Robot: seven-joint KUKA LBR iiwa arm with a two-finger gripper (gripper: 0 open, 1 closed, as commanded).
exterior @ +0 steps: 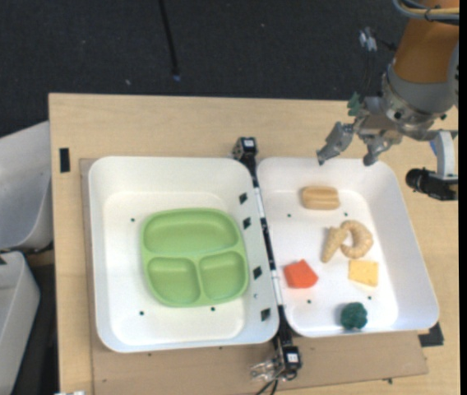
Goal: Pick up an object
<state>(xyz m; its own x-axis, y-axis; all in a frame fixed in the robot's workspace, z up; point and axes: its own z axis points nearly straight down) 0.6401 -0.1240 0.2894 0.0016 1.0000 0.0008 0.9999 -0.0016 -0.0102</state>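
My gripper [349, 154] hangs open above the far edge of the right bin [406, 212], its two fingers spread with nothing between them. Below it in that bin lies a tan bread roll [320, 197]. Nearer the middle rests a curled beige pretzel-like piece [348, 239]. A yellow cheese wedge [363, 272] lies just in front of it, a red-orange block [300, 274] sits to the left, and a dark green round object [353, 315] is near the front wall.
The left bin [110, 220] holds a green divided plate [194, 256]. Black clips [244, 147] join the bins along the centre seam. A white box [3, 196] stands off the bench at left.
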